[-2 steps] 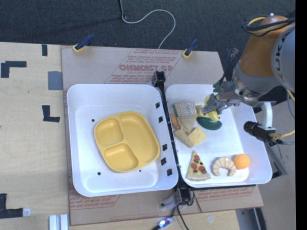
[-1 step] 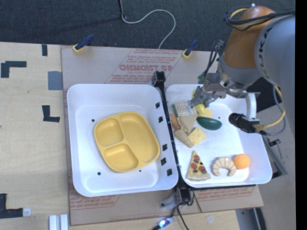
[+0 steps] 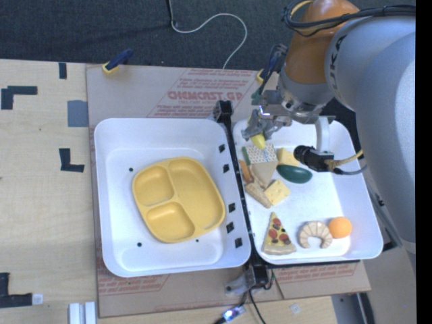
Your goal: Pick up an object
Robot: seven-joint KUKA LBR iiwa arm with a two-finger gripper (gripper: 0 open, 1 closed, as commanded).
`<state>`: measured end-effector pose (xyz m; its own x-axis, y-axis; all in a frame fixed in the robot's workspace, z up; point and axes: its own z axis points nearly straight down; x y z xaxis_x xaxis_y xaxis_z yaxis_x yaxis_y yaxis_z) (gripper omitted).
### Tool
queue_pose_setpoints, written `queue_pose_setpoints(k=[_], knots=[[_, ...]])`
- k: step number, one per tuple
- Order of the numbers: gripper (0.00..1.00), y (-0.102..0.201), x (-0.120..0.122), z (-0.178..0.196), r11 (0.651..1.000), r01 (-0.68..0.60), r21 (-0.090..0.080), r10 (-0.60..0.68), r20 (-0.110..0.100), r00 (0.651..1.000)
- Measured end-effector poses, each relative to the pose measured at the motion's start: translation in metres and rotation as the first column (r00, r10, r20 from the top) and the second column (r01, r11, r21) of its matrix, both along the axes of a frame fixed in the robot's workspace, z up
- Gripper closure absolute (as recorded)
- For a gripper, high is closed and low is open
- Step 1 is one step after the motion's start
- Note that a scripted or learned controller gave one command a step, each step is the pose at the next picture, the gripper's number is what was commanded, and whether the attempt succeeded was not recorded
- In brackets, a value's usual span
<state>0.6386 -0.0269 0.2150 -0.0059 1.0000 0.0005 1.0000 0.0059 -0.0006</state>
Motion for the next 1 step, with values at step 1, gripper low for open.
queue_pose_setpoints(k=[1], knots=[[1.0,0.0117,-0.0093,0.0092,1.0,0.004,0.0,-0.004,-0.001,1.0]])
